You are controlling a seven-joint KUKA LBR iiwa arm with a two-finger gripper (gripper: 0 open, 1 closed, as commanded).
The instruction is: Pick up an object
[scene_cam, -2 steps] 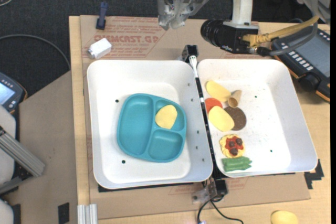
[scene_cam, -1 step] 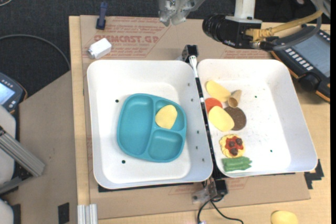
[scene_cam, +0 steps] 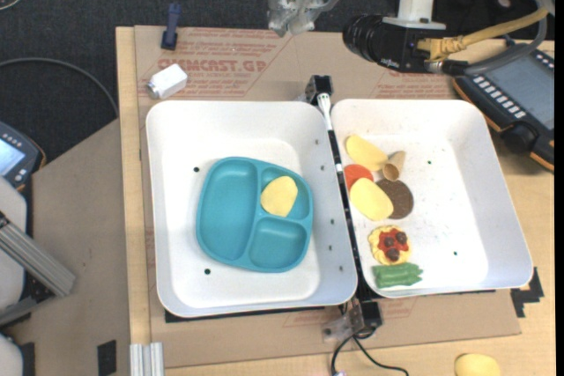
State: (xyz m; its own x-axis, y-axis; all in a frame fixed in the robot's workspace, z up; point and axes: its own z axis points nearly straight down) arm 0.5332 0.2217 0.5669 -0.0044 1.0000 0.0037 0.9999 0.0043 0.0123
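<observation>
Nothing is held by the metal two-finger gripper (scene_cam: 291,0), raised beyond the bins' far edge; how far open cannot be told. A flat yellow toy food piece (scene_cam: 372,199) is seen in the white right bin (scene_cam: 458,189), judged light and stiff, best gripped across its edges. Neighbouring pieces are partly overlapped.

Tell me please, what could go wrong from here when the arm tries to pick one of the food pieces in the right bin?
1. The toy foods lie packed together against the right bin's left wall, touching or overlapping, so the gripper may catch two pieces or push one aside.
2. The wall beside them may block a finger.
3. The yellow piece lies in a compartment of the blue tray; its low ridges could hinder a grasp.
</observation>
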